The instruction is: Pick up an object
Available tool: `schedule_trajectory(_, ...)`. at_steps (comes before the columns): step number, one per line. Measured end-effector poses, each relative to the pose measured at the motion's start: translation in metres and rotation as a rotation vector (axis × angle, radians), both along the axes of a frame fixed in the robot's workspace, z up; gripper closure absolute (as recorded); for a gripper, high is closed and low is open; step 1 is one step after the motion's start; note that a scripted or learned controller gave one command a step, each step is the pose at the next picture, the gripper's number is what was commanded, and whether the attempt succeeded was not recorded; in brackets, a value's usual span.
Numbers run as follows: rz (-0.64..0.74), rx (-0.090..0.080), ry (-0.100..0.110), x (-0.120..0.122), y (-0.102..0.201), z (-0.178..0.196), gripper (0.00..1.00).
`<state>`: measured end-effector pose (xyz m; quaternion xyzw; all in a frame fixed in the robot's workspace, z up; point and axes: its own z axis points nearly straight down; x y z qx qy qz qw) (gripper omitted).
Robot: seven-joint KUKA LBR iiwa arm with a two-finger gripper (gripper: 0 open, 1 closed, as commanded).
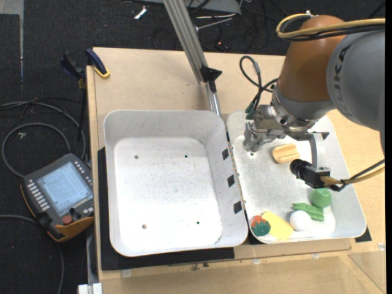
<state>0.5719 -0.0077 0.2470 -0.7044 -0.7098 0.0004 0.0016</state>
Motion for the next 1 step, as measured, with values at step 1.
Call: schedule_trajectory(1, 0.000, 0.000, 0.001, -0.0202, 0.0501, -0.0138, 1.00)
